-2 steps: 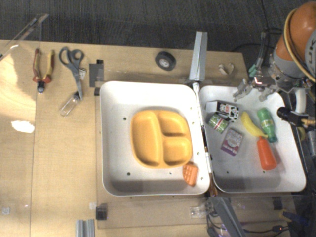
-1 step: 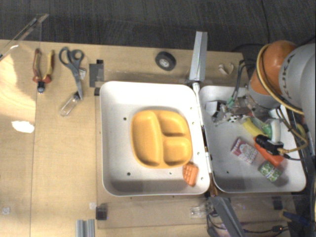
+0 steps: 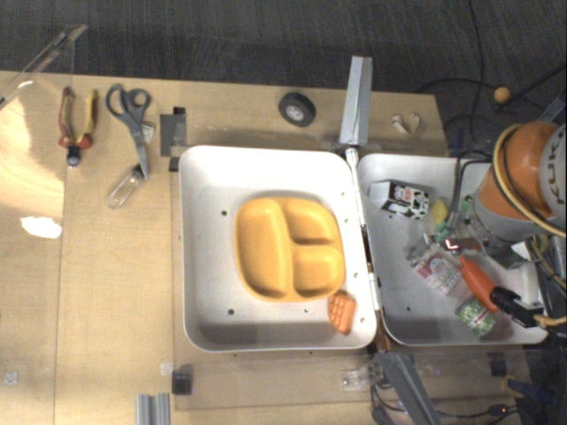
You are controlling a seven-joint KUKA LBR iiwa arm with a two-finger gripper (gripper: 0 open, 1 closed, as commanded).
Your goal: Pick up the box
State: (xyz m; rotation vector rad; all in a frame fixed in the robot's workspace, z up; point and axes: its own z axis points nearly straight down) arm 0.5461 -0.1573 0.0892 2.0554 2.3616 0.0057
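Box [image 3: 406, 197] is lying flat near the back-left corner of the right bin [image 3: 383, 321], long axis running left-right, while the arm [image 3: 523, 184] is hovering to its right, end effector state impossible to tell.

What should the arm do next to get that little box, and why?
Probably move toward the far left corner of the right bin, since the small black-and-white box lies there untouched while the arm hangs over the bin's right side.

Wooden bench [image 3: 97, 308] is occupied by two white bins [image 3: 199, 237], scissors [image 3: 133, 118], pliers [image 3: 75, 122], and a tape roll [image 3: 297, 109].
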